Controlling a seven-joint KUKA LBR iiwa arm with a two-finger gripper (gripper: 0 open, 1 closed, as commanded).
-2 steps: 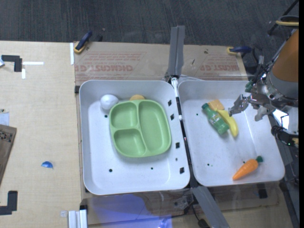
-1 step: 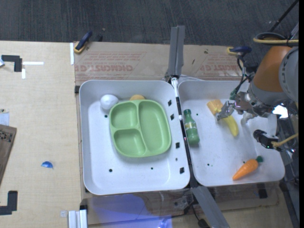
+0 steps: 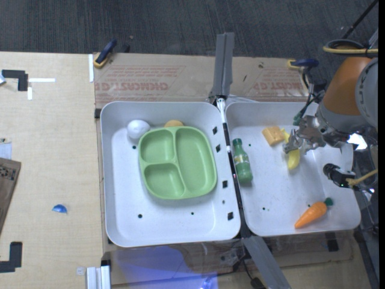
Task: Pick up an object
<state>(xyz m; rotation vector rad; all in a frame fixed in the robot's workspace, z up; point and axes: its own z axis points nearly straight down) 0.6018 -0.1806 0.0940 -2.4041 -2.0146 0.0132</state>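
My gripper (image 3: 296, 147) hangs over the upper middle of the right bin (image 3: 274, 218), below the orange-banded wrist. It is shut on the top end of a small yellow banana-like toy (image 3: 293, 161), which points down toward the bin floor. Just to its left lies a yellow-orange block (image 3: 274, 135). A green bottle (image 3: 242, 160) lies along the right bin's left wall. An orange carrot with a green top (image 3: 311, 214) rests near the bin's front right corner.
The left bin (image 3: 120, 209) holds a green divided plate (image 3: 178, 161), a white ball (image 3: 138, 127) at its back left and an orange item (image 3: 174, 124) peeking out behind the plate. A dark divider (image 3: 224, 71) runs between the bins. Cables hang at the right.
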